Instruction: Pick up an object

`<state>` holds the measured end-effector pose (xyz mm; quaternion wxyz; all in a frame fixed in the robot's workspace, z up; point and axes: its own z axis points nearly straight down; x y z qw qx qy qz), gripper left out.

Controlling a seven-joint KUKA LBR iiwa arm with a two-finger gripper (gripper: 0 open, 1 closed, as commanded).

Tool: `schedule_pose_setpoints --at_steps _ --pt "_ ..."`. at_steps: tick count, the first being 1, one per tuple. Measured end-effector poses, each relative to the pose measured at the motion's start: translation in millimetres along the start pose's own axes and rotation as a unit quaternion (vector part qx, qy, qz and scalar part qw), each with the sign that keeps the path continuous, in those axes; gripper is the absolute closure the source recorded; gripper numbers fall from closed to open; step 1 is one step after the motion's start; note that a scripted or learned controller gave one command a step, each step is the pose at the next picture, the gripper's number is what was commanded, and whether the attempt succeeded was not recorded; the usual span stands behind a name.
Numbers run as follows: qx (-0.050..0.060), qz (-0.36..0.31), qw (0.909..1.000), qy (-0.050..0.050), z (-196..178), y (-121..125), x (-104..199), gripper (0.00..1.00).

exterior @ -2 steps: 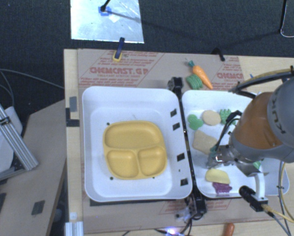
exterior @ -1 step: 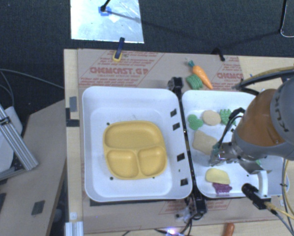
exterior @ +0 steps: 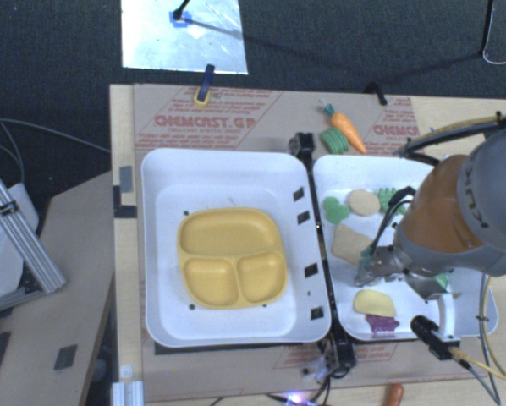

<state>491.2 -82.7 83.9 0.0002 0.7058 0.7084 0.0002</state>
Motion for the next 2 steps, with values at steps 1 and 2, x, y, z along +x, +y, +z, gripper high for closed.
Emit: schedule_pose_setpoints --at_steps 1,2 --pt "-0.002 0.0 1.0 -0.001 -1 34 -29 1.0" --pt "0.001 0.001 1.0 0.001 0 -6 -12 1.0"
